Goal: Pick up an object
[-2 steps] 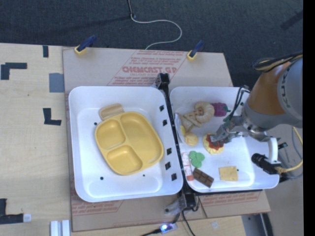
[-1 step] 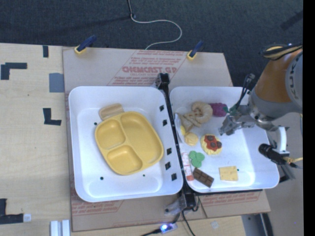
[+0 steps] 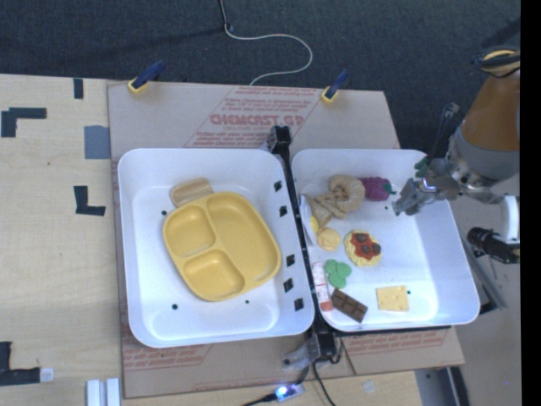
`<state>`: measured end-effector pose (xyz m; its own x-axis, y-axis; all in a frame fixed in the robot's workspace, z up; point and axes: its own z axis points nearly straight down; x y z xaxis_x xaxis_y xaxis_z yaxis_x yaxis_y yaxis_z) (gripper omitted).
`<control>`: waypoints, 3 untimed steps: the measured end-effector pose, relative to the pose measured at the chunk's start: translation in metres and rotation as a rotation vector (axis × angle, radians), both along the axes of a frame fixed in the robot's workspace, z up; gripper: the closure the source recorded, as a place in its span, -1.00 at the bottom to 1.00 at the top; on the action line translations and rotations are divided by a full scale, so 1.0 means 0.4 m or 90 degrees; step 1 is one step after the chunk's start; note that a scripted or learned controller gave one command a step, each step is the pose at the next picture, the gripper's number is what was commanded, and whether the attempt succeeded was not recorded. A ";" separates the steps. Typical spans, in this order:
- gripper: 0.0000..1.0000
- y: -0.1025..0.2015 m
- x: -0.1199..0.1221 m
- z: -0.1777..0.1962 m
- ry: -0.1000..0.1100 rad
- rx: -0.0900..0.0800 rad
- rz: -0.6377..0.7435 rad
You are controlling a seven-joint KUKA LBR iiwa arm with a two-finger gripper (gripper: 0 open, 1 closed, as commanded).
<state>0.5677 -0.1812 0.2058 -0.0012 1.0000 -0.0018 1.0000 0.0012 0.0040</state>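
The gripper (image 3: 409, 201) hovers over the right bin (image 3: 439, 252), fingers spread and grasping nothing. The toy foods lie to its left, purple grapes (image 3: 377, 186) nearest. This looks like the approach; next, lowering over one piece and closing.

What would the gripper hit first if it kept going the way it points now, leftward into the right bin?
Likely the purple grape bunch, the nearest item left of the gripper; beyond it lies the tan pretzel. Height above the bin is unclear, so it might pass over.
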 end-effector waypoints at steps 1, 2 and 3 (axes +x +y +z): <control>1.00 0.001 0.002 0.048 0.002 0.001 0.000; 1.00 0.153 0.018 0.056 0.003 0.002 0.004; 1.00 0.259 0.043 0.047 0.004 0.002 0.003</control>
<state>0.5848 -0.0775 0.2248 -0.0054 1.0000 0.0005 1.0000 0.0054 -0.0016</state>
